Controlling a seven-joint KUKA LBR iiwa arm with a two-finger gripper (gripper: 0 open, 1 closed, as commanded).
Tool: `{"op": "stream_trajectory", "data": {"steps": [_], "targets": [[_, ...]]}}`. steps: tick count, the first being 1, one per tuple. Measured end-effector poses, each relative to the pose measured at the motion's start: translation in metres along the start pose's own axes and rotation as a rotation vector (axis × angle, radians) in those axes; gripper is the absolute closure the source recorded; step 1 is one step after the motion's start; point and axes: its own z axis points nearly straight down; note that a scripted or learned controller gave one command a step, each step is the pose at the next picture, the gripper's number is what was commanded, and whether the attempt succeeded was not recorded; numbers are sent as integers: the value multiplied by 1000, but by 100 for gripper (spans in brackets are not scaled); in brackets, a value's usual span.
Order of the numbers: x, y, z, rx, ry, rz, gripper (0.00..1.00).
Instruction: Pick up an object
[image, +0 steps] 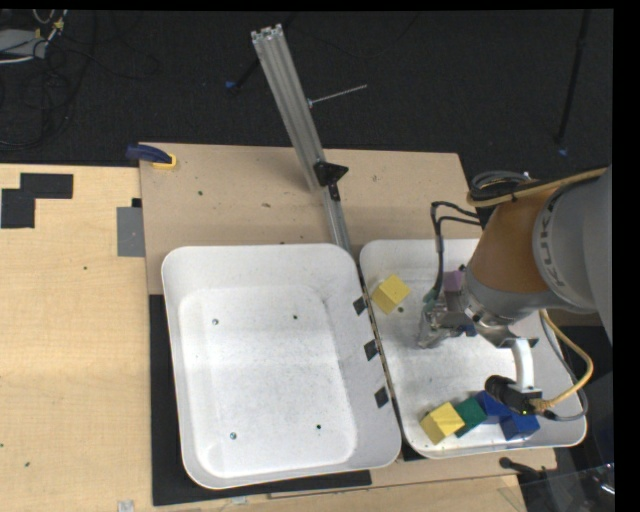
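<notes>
In the camera view, looking down at a slant on the counter (90, 330), we see two shallow white bins side by side. The left bin (200, 440) carries only a few dark specks, while the right bin (400, 258) holds the objects. Our arm (540, 255) reaches in from the right, and its gripper (436, 328) hangs low over the middle of the right bin, pointing down toward the bin floor. We cannot tell how the jaws stand, since the wrist body hides them. The nearest candidate is the yellow block (391, 292), lying up and to the left of the gripper, close beside the bin's left wall; it looks roughly cubic and slightly turned, so no long axis matters much. A small purple piece (453, 281) sits just above the gripper, partly hidden by the arm. Toward the near right corner lie a second yellow block (441, 421), a green block (469, 412) and blue blocks (505, 416), bunched and touching.
</notes>
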Motion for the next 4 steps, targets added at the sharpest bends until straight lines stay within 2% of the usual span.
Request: {"op": "stream_trajectory", "data": {"steps": [2, 3, 4], "targets": [[-3, 10, -118, -6, -4, -12, 100], [-5, 7, -181, -7, -4, -13, 100], [50, 14, -170, 1, -1, -16, 100]]}}
